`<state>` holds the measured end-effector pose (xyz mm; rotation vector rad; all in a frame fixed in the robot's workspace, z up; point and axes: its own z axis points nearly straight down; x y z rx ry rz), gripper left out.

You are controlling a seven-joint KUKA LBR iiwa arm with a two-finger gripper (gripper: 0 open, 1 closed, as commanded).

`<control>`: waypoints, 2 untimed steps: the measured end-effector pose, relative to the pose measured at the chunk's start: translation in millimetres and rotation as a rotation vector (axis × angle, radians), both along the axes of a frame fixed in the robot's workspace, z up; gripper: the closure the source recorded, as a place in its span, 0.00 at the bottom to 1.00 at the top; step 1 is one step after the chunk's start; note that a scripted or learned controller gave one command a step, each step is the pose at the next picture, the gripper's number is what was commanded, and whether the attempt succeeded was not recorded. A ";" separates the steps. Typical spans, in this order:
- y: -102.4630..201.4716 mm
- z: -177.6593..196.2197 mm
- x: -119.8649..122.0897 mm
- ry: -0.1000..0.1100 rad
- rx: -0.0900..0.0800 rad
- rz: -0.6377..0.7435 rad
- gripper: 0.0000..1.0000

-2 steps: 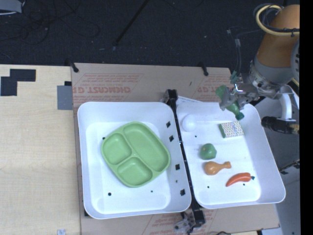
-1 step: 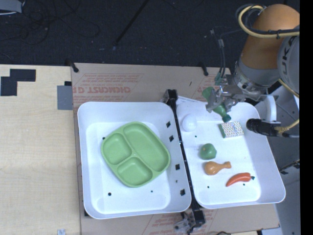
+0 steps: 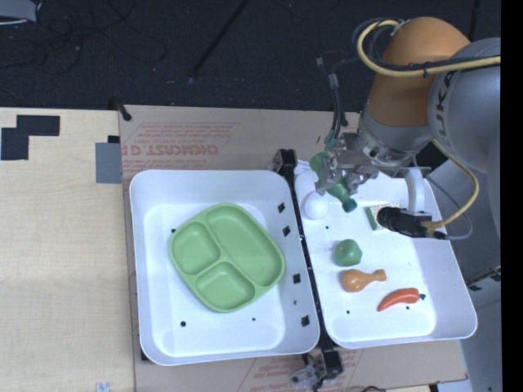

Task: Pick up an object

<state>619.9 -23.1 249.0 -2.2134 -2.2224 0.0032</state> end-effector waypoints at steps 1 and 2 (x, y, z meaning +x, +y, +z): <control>56.9 -14.2 -12.6 0.001 0.000 0.001 1.00; 110.2 -7.9 -18.3 -0.002 0.000 0.001 1.00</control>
